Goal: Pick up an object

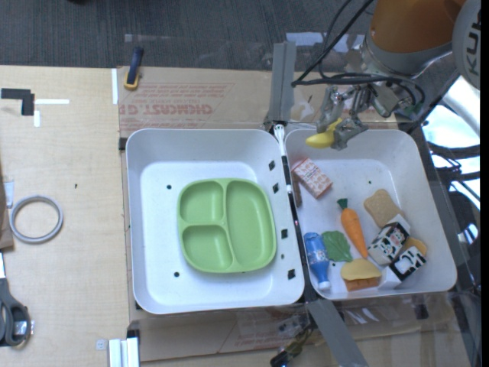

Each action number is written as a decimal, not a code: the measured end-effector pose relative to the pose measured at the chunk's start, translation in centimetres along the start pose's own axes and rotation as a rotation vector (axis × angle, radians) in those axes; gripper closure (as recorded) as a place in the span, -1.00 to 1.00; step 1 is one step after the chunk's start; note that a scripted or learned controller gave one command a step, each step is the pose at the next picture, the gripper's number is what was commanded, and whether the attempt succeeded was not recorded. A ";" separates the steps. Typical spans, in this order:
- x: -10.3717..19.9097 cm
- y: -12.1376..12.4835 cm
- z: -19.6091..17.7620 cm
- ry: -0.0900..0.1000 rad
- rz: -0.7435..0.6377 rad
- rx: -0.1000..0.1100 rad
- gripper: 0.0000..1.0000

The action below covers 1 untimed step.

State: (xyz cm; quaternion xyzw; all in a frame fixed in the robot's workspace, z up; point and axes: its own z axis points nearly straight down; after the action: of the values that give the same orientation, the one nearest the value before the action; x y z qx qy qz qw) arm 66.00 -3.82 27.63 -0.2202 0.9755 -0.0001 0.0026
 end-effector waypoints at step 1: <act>0.9 -1.9 3.1 0.001 -0.156 -0.001 1.00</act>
State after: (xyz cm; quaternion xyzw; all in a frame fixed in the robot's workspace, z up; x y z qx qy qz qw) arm 65.98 -5.92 24.48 -0.2955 0.9553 0.0001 0.0019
